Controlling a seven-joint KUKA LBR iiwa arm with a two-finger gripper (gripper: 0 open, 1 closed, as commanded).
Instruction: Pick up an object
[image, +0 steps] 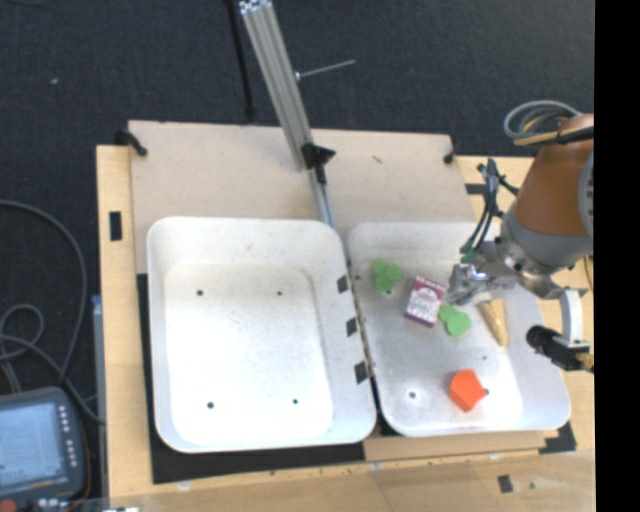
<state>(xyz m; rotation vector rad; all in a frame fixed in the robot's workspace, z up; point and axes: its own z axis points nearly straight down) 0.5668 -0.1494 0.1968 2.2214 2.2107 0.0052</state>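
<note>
The gripper (467, 285) sits low at centre right of the frame, just above a green piece (456, 321) and beside a purple-and-white box (424, 301) in the right bin (535, 405). Whether it is clenched I cannot tell; nothing looks lifted yet, so the pick appears still to come.
</note>
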